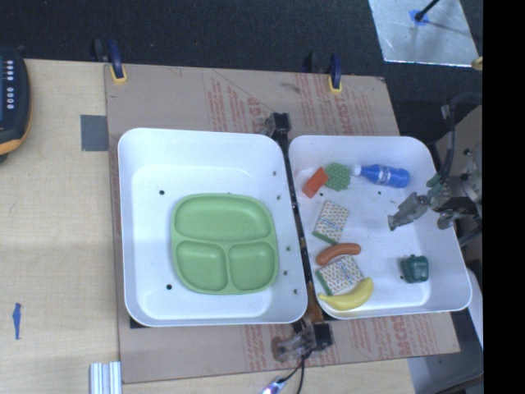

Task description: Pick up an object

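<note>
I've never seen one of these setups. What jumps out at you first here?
The big green divided plate, alone in the left bin. Next, the right bin with its clutter of small things: a blue bottle at the top, a banana and a sausage lower down. The gripper hangs over that bin's right side.

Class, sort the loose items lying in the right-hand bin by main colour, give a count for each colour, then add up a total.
Green: 2, the leafy toy and the dark green block
Orange-red: 2, the carrot and the sausage
Blue: 1, the bottle
Yellow: 1, the banana
Patterned white: 2, the upper sandwich and the lower sandwich
Total: 8
</note>
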{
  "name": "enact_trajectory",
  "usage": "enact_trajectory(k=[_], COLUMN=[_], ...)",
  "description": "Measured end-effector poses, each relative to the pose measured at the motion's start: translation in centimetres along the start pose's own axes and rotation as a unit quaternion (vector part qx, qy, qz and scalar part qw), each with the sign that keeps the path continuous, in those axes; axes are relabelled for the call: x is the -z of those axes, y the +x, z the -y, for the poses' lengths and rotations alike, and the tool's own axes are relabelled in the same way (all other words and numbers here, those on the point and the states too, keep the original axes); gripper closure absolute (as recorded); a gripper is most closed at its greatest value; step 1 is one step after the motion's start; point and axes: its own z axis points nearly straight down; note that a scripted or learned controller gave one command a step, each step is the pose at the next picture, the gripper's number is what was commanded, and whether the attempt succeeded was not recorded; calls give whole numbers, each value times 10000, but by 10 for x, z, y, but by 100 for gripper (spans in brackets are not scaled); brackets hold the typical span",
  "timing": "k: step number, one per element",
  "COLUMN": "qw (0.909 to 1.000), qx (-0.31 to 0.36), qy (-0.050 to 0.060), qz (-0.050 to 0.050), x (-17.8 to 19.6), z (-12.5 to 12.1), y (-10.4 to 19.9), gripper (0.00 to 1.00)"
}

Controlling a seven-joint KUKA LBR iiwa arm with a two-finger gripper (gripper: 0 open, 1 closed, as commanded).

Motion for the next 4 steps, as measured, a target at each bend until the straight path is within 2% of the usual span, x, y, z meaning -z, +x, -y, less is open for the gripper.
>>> enact_trajectory(k=[1, 2, 3, 4], qw=[10000, 10000, 10000, 10000], qx=[-1, 5, -9, 13], qy=[6, -36, -1, -2], qz=[2, 16, 3, 7], x=[-101, -167, -171, -159], z=[-50, -107, -172, -173], y=[-34, 21, 30, 30], gripper=[0, 0, 0, 100])
